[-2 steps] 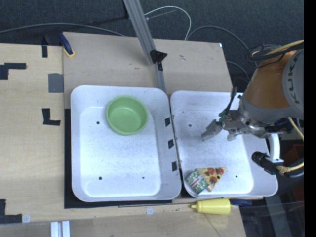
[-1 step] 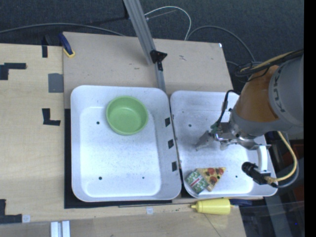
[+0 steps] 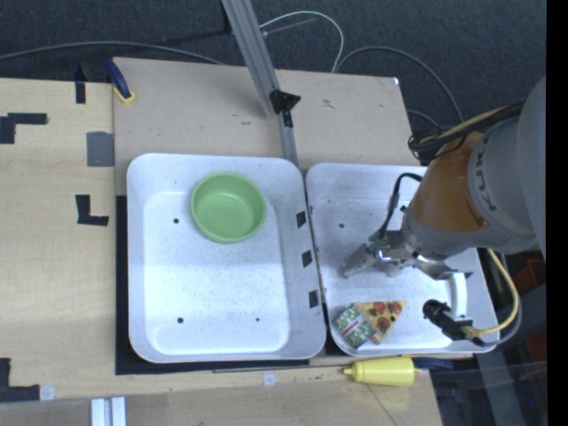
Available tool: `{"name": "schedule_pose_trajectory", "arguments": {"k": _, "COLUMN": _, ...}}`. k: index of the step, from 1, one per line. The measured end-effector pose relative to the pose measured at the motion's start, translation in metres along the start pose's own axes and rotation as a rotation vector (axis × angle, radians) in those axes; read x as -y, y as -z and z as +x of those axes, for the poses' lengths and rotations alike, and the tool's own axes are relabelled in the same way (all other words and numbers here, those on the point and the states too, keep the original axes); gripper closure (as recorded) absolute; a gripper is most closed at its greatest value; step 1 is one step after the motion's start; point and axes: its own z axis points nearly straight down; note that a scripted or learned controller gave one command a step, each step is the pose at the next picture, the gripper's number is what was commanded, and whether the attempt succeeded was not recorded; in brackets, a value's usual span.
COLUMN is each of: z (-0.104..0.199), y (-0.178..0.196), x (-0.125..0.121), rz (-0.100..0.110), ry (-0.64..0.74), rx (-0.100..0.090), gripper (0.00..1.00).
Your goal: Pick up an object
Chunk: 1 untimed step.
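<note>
Two bins point(image 3: 142, 238), bowl point(image 3: 229, 207) near rim

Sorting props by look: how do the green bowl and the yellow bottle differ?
The green bowl is round and sits upright in the left bin; the yellow bottle is long and lies on its side on the bench, outside the right bin. The bowl looks larger. Both are plain, single-coloured items.

A blue-and-yellow clamp point(image 3: 119, 81) grips the bench's point(image 3: 53, 229) far edge, and black tape marks point(image 3: 87, 209) dot the wood at left. Thin cables point(image 3: 306, 20) loop over the dark floor point(image 3: 417, 16) beyond.
</note>
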Motion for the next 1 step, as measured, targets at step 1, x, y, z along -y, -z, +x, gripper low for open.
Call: {"name": "schedule_pose_trajectory", "arguments": {"k": 1, "z": 0.0013, "y": 0.0112, "x": -0.0001, "rz": 0.002, "ry": 0.002, "rx": -0.003, "gripper": 1.00}}
